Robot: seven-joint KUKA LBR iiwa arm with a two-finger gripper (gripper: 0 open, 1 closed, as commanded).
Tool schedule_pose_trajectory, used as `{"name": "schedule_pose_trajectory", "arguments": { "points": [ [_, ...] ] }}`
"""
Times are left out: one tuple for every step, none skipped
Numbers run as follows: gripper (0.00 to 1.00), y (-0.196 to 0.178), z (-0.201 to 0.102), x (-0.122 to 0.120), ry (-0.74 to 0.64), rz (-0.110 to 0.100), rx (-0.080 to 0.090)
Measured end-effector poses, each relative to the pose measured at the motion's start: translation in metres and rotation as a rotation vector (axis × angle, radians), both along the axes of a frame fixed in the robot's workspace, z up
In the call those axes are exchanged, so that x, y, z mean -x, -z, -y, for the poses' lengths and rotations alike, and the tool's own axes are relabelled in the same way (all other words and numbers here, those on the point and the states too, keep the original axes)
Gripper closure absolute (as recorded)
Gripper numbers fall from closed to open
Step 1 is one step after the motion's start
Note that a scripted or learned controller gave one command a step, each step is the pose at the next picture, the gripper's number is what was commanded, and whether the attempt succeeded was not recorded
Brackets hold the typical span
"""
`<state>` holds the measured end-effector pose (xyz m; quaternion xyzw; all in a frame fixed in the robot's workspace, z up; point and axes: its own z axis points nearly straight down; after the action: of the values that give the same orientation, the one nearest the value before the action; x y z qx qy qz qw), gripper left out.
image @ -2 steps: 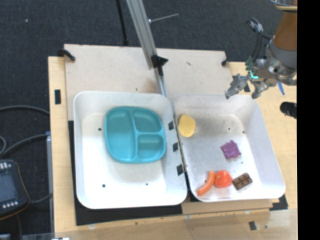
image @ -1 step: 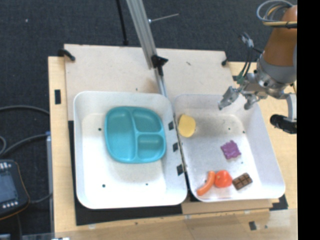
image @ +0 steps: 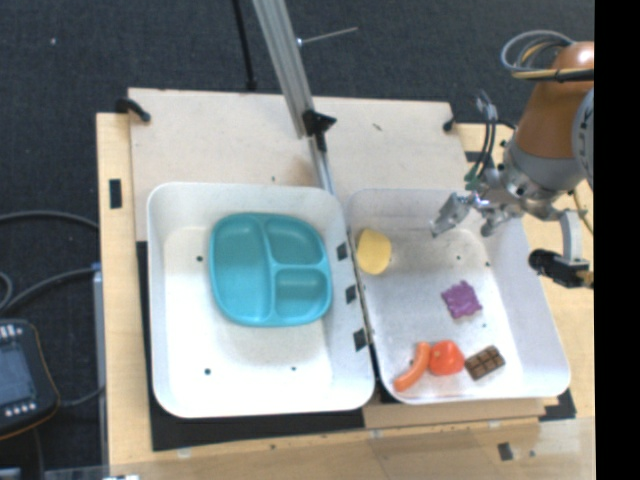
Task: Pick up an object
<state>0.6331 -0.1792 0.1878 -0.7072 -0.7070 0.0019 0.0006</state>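
At the right of the frame the gripper (image: 468, 214) hangs over the right bin's (image: 530, 298) upper part, jaws spread and empty, above the purple block (image: 461, 299).

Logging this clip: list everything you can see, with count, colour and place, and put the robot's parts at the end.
Bins: 2, white, side by side on the bench; left bin, right bin.
Divided plate: 1, teal, middle of left bin.
Round object: 1, yellow, right bin, by its left wall.
Purple object: 1, purple, middle of right bin.
Orange object: 1, orange, right bin, near front edge.
Brown block: 1, brown, right bin, just right of the orange one.
Metal post: 1, silver, behind the bins.
Arm: 1, grey and orange, right side.
Gripper: 1, over right bin's rear, nothing between its fingers.
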Motion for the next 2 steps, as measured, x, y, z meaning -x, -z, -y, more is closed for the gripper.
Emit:
{"name": "schedule_pose_trajectory", "arguments": {
  "points": [
    [0.0, 0.062, 0.005, -0.002, 0.0, -0.001, -0.001],
    [1.0, 0.046, 0.006, -0.005, 0.003, 0.008, 0.001]
  ]
}}
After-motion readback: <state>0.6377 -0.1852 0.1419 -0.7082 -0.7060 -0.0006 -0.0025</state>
